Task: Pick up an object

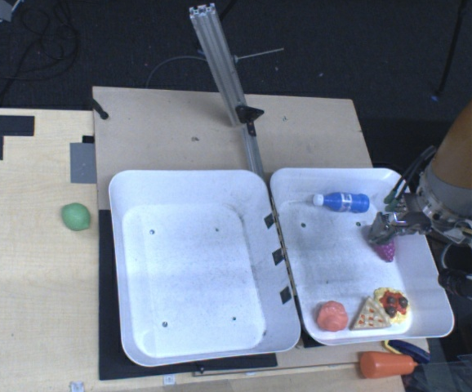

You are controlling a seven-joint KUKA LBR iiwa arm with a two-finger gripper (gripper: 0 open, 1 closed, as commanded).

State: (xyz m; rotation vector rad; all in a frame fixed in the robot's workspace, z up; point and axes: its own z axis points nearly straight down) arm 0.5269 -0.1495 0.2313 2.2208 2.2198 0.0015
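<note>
Beside the right bin's (358,333) far-right wall you see the gripper (380,237) lowered over a small purple object (387,251), which pokes out just beneath it; whether it touches or grips that piece you cannot tell, nor how far the jaws stand apart. The purple object is too hidden to give its long axis. Taking the right bin as your landmark: a blue bottle (342,202) lies on its side near the bin's far edge, long axis running left to right, white cap toward the left. At the bin's near edge sit a reddish ball (331,316) and, just beside it, a waffle wedge with berries (383,309). Outside the bin's near rim lies an orange carrot-like toy (387,364). The left bin (138,194) adjoins it, and a green ball (76,216) rests on the bench well left of both.
</note>
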